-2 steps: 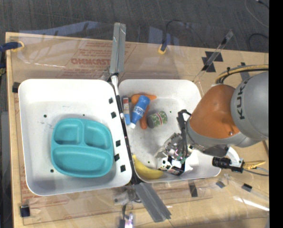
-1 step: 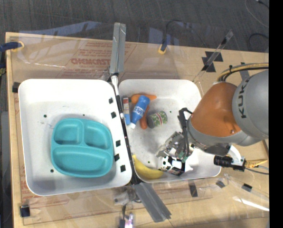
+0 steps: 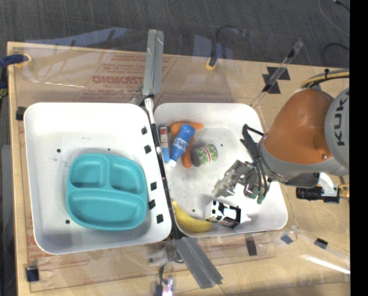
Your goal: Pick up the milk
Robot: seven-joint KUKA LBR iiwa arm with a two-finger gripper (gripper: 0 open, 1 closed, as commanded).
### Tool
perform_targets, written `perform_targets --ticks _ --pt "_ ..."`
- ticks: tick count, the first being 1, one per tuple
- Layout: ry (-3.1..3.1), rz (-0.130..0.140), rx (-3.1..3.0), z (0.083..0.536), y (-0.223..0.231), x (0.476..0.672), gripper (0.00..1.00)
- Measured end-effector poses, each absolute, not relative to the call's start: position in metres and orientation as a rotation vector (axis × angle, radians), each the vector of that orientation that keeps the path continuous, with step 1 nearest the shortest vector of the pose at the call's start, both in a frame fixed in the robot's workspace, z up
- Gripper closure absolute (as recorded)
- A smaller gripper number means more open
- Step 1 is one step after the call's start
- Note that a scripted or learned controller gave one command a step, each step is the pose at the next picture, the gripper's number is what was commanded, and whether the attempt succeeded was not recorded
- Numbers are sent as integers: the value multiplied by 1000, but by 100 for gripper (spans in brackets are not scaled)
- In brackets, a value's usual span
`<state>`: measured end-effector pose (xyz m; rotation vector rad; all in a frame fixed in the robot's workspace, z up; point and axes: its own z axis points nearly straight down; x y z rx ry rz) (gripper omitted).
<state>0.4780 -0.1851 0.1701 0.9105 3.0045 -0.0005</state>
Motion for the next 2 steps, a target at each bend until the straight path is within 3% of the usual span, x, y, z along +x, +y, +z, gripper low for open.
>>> perform_targets --ticks 1,2 --pt "2861 -1 1293 151 -211 488 100" --pt "2861 -1 1294 151 -211 488 0"
